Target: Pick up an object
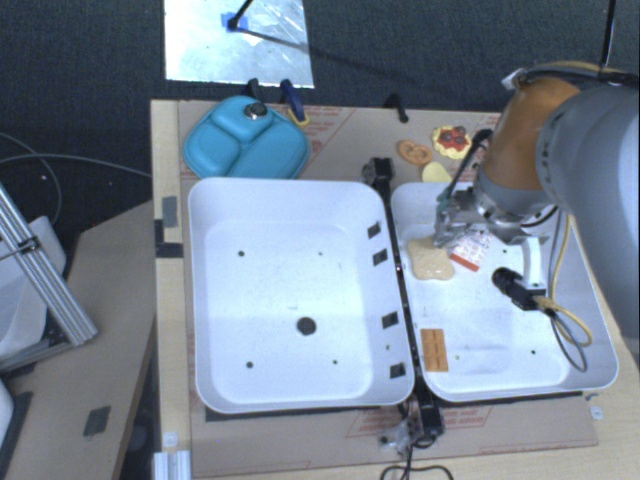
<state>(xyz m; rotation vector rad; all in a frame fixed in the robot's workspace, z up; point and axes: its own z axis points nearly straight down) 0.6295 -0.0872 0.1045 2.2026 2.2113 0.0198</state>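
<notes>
Jaws (452, 230), opening unclear and seemingly holding nothing, hang just above the beige piece (430, 260).

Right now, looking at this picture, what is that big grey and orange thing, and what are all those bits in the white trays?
The big grey machine with an orange band is a robot arm, reaching in from the right. One camera fixed above the bench looks down at a slant. The bench holds two shallow white plastic bins: a left bin and a right bin. The arm's gripper, its two-finger hand, hangs low over the right bin, above a pale beige flat piece and a small red and white item; I cannot tell whether it grips anything. A small orange rectangular card lies nearer the front. Behind the bins sit a turquoise plastic divided tray and some small round toy foods.
</notes>
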